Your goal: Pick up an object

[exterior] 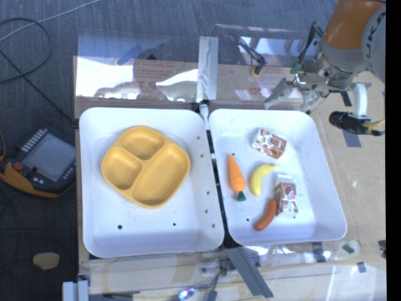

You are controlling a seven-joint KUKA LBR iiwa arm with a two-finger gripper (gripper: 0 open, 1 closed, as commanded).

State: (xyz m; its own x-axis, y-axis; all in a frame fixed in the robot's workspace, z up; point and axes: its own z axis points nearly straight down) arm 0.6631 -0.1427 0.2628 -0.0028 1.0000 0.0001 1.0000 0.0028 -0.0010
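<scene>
Far left, on the dark floor beside the table (358,187): a handheld control pendant (39,163), grey screen in an orange casing, with black cables looping near it.

Next, on the table, the left bin (89,187), shallow and white. Inside it, toward the middle, a yellow divided plate (145,166) with three compartments, lying flat with nothing on it, well apart from the bin's near wall.

Touching the left bin along the centre line, the right bin (329,187), also white. Nearest the dividing wall, an orange carrot (236,175), lying lengthwise with its green tip toward the near side. Just right of it, a yellow banana (262,178), curved, close to the carrot but apart from it. Toward the far side, a red-and-white packet (269,143), tilted, alone on bare bin floor. Right of the banana and just beside it, a second red-and-white packet (286,197). Leaning against that packet's near-left edge, a red sausage (265,216), slanted toward the near wall.

Upper right, past the far rim of the right bin: the grey arm (351,24) with its orange band, reaching in from the right. Below the wrist, the fingers (279,94), spread wide apart, gripping nothing and touching nothing in either bin. Poised over the table strip beyond the bin, well apart from every item in it.
</scene>
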